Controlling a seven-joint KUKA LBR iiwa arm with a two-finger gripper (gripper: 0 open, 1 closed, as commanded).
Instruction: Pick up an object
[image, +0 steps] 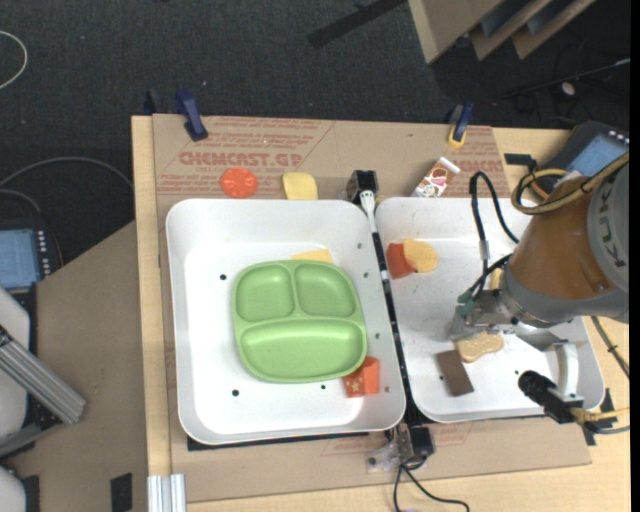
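In the right bin (430, 400) my gripper (474, 322) hangs low, right over a tan bread-shaped piece (479, 347) that pokes out just below it. Whether it touches that piece cannot be told. A brown flat block (455, 374) lies close by, to the lower left of the tan piece. At the bin's far left corner a red block (398, 259) leans against a yellow round piece (421, 257).
The left bin (195, 300) holds a green divided plate (298, 322), an orange block (365, 378) at its near right and a yellow piece (313, 256) behind it. On the board behind the bins lie an orange disc (238, 183), a yellow lump (299, 186) and a small packet (434, 180).
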